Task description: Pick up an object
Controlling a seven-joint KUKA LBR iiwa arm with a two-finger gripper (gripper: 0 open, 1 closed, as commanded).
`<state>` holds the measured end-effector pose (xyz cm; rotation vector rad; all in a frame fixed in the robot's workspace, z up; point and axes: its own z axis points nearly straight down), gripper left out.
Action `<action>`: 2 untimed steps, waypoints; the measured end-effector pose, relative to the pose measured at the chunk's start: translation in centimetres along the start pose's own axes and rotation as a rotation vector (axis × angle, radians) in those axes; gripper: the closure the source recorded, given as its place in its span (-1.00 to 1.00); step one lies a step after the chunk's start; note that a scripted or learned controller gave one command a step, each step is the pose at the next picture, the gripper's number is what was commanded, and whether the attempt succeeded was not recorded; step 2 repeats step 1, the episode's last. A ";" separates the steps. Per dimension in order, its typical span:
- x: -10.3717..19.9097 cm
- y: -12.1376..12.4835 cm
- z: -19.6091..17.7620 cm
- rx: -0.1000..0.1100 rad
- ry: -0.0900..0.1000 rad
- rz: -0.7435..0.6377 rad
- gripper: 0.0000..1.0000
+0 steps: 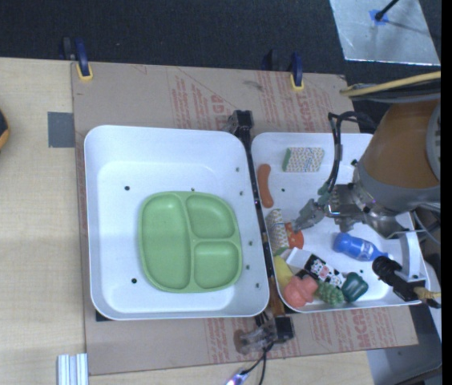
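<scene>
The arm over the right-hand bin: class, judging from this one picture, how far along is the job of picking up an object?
Done: the arm has reached in over the right bin, and the gripper hangs low among its clutter, near the small red piece. In hand: nothing can be seen held. Left: closing on an item and lifting it. The blue bottle, the sausage and the green divided plate in the left bin all lie at rest.

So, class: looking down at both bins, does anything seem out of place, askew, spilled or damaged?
Nothing looks spilled or broken. The green divided tray lies flat, slightly rotated, in the left bin. The right bin holds a loose clutter of small items, including a blue bottle on its side, with the tool among them.
</scene>
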<state>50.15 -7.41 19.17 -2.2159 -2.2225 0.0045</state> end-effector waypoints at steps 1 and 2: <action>-1.9 4.2 9.8 -0.004 0.000 -0.001 -1.00; -1.9 4.2 9.8 -0.004 0.000 -0.001 -1.00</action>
